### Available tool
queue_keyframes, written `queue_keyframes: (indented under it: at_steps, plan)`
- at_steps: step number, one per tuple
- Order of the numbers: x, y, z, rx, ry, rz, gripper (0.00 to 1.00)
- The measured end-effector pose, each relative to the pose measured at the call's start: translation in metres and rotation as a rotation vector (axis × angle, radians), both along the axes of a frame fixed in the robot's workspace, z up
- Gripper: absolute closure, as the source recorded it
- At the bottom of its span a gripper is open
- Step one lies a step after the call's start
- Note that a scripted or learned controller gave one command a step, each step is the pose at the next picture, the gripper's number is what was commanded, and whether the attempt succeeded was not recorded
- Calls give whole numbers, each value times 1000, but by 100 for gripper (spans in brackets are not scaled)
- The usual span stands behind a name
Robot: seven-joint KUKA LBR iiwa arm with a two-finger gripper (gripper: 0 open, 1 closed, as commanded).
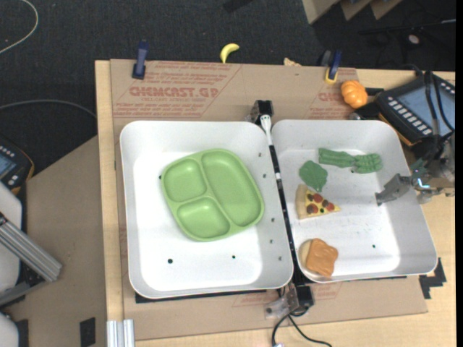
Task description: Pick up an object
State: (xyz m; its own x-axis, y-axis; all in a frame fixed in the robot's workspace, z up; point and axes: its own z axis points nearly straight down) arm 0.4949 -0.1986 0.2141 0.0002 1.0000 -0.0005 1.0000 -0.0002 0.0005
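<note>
Bins sit side by side on the counter. A green divided plate is seen in the left bin. In the right bin, green pieces, a pizza slice and a bread piece are spread. The end effector is seen at the right rim, apart from these, nothing grasped; its state cannot be told.
</note>
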Motion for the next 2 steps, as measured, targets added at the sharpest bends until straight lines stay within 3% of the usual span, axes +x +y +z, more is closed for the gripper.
queue_keyframes:
  at_steps: [1, 2]
  plan:
    - [-12, -20, -120, 6, 2, 5, 0]
    - [9, 75, -127, 6, 3, 10, 0]
